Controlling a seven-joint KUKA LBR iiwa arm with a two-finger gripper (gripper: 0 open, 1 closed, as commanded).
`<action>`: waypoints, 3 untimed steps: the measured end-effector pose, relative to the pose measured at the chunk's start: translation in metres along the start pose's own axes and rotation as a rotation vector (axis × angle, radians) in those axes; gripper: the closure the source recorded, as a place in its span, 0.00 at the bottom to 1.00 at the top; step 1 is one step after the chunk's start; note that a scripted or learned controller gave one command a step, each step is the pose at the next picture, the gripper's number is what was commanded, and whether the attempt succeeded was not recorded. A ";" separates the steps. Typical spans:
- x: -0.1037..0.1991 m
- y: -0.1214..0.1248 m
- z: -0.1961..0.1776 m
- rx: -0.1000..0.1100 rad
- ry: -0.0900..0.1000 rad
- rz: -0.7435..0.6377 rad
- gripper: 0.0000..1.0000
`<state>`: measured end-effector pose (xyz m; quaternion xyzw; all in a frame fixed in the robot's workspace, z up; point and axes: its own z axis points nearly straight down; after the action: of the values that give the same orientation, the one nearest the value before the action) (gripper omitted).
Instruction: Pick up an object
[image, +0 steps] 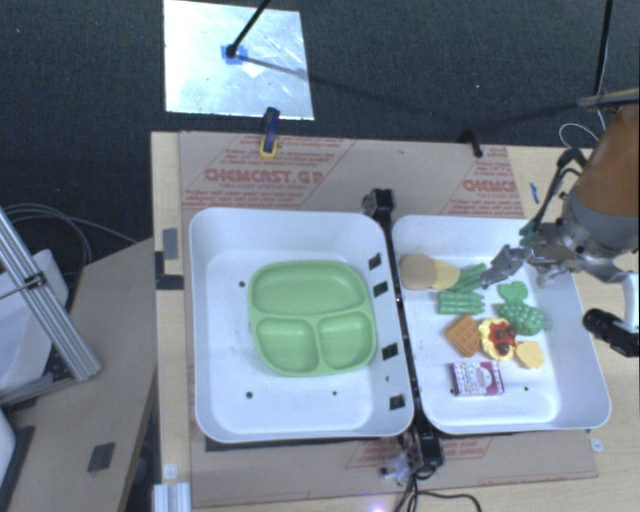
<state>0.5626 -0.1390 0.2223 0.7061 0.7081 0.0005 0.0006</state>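
Worktop (330, 165) carries two white bins. Left bin (215, 330) holds green divided plate (311, 329). Right bin (580, 395) holds toy food cluster. Gripper (503, 267) hovers over right bin's upper part, above green bean piece (462, 281); finger state cannot be told. Best approach: descend vertically on isolated item, e.g. waffle (464, 334), avoiding neighbours.
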 end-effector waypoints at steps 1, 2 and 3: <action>-0.053 -0.064 0.053 0.006 0.000 0.008 0.00; 0.044 -0.077 0.118 0.007 0.007 -0.008 0.00; 0.047 -0.059 0.138 -0.001 0.000 -0.002 0.00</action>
<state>0.5038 -0.0923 0.0837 0.7055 0.7087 0.0009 0.0012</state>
